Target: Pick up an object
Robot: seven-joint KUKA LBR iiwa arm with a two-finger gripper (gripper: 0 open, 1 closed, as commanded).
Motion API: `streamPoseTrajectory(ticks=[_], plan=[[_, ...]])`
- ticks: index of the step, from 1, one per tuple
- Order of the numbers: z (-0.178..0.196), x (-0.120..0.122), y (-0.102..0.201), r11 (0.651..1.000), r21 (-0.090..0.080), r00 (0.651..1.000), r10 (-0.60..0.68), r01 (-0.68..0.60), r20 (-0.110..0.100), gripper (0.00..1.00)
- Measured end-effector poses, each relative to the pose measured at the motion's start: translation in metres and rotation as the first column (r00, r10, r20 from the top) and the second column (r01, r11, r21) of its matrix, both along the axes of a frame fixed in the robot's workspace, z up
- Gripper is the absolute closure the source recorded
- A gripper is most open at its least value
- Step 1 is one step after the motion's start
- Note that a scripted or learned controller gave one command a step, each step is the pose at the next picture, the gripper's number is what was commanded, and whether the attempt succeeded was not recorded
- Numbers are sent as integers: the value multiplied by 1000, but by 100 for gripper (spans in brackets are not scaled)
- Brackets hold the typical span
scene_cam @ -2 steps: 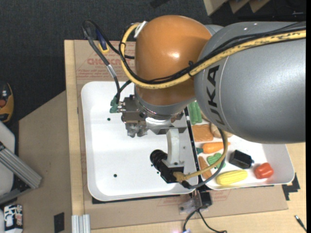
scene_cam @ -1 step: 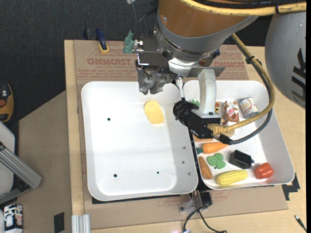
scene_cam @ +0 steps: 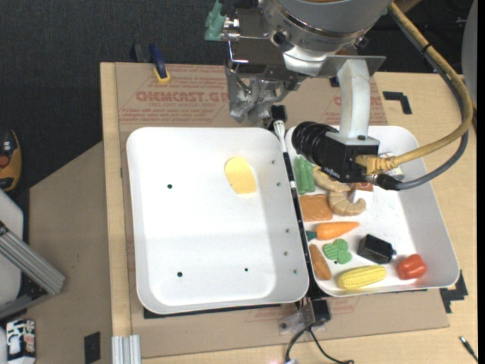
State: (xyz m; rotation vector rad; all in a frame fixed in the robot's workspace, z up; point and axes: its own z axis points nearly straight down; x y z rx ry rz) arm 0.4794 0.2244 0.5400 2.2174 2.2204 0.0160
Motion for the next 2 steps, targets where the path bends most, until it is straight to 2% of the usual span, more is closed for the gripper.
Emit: streamPoseTrajectory(ticks=[1,2], plan=[[-166,-2,0,1000,-13,1000,-3,2,-27,100],[3,0,0,1000,5,1000,0,0,9,100]])
